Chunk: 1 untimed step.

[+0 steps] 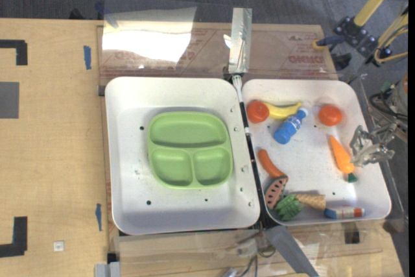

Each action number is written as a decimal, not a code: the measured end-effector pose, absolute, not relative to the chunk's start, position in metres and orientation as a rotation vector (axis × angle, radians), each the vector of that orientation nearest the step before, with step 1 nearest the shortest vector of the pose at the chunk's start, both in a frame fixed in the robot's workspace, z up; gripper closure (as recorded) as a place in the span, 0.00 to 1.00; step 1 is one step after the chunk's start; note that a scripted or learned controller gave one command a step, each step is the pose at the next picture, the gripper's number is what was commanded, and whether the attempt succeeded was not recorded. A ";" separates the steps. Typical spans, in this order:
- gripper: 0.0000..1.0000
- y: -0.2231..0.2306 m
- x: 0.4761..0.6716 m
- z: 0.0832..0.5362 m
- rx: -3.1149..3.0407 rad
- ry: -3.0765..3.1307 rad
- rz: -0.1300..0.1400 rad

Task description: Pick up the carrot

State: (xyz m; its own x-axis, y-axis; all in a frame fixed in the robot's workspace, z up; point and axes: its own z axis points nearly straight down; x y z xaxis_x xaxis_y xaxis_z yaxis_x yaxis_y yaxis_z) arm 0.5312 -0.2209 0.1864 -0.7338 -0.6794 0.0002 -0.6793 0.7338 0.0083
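The carrot (pixel 340 154) is orange with a small green tip at its near end. It lies at a slant on the floor of the right bin (pixel 305 156), close to that bin's right wall. My gripper (pixel 365 144) shows as a grey metal shape over the right wall, just to the right of the carrot and level with its middle. Nothing is visibly held in it.
The right bin also holds a red-orange ball (pixel 257 111), a banana (pixel 284 109), a blue bottle (pixel 289 127), an orange ball (pixel 330 115), a red sausage (pixel 272 163), a watermelon slice (pixel 275 191), broccoli (pixel 288 206), a cone (pixel 311 200) and a marker (pixel 343 211). A green divided plate (pixel 190 148) sits in the left bin.
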 end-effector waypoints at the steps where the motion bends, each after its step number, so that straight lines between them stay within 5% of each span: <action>1: 1.00 -0.201 0.517 0.097 1.052 -2.970 0.007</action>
